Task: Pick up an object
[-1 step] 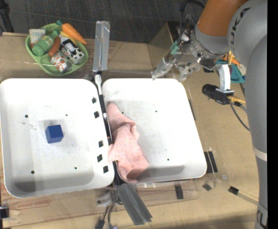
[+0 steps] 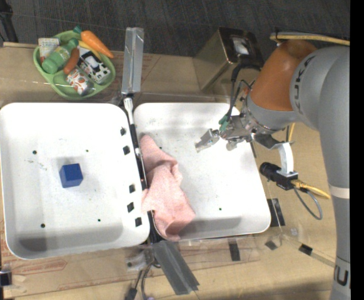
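We see the grey arm with its orange band (image 2: pixel 307 74) reaching over the right shallow white bin (image 2: pixel 232 199), its claw (image 2: pixel 208 140) near the far edge, holding nothing; its opening we cannot tell. The crumpled pink cloth (image 2: pixel 166 189) lies along that bin's left wall, the small blue cube (image 2: pixel 71 174) mid left bin (image 2: pixel 32 224). We judge this the approach: next, shift over the cloth and descend

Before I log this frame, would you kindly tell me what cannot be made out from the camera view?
- End effector: small and blurred over the right bin, so its opening is unclear.
- Pink cloth: whatever lies beneath it is hidden by its folds.
- Green bowl: the toy items are piled together, and their labels are too small to read.
- Arm: cut off by the frame's right side.
- Blue cube: its underside is hidden.
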You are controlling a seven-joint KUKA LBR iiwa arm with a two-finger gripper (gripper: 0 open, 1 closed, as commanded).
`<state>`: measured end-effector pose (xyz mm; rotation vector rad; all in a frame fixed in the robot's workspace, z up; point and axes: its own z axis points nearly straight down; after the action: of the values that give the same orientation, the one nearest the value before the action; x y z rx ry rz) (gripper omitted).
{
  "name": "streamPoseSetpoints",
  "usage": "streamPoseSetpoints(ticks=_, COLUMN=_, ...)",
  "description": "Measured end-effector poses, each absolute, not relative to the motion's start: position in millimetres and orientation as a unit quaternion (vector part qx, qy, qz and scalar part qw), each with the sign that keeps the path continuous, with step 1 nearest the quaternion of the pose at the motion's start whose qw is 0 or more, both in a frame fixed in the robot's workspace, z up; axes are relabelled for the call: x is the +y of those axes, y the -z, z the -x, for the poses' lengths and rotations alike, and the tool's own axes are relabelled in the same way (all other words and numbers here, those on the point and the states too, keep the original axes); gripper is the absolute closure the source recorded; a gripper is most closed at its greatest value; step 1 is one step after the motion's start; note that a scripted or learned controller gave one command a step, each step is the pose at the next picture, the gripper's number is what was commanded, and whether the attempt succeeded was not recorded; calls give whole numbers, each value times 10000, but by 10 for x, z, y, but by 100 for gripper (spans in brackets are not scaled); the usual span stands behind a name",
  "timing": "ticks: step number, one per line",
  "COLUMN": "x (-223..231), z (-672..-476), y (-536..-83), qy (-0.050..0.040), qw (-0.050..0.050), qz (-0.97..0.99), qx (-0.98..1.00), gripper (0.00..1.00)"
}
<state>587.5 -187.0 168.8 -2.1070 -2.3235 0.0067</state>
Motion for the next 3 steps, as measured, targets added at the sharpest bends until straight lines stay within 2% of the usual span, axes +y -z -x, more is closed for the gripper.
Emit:
streamPoseSetpoints(ticks=1, x=-1167, z=-5687, y=-1061, qy=-10, qw=19, qz=6036, qx=-7973, gripper=0)
streamPoseSetpoints(ticks=2, x=-990, z=-5675, y=-936, qy=-2, qw=-1, qz=5607, qx=-8280, gripper=0)
streamPoseSetpoints(ticks=3, x=-980, z=-5681, y=-1036, qy=-6, qw=1, qz=5582, qx=-8297, gripper=100)
